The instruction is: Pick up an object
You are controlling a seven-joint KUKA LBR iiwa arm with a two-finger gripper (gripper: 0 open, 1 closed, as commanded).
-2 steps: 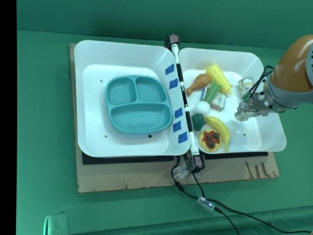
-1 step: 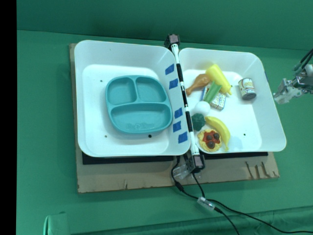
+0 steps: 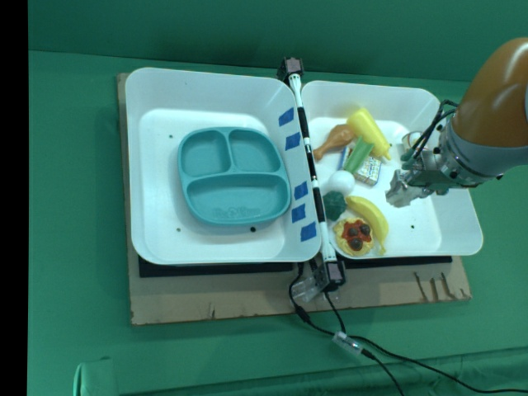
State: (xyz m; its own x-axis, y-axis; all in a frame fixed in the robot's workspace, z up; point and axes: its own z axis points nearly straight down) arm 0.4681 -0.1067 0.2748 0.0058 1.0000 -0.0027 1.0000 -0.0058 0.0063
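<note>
The right bin (image 3: 445,233) holds several toy foods: a yellow bottle (image 3: 369,130), a brown drumstick (image 3: 333,141), a green stick (image 3: 358,155), a small printed box (image 3: 369,171), a white ball (image 3: 341,181), a dark green broccoli (image 3: 334,204), a banana (image 3: 369,215) and a small pizza plate (image 3: 355,236). My gripper (image 3: 399,193) hangs over the right bin's middle, just right of the box and banana. Nothing shows between its fingers.
The left bin (image 3: 157,172) holds a teal divided plate (image 3: 233,176). A white divider bar with blue tape marks (image 3: 302,159) runs between the bins. Cables (image 3: 355,349) trail off the front of the cardboard base. Bare bin floor lies right of the gripper.
</note>
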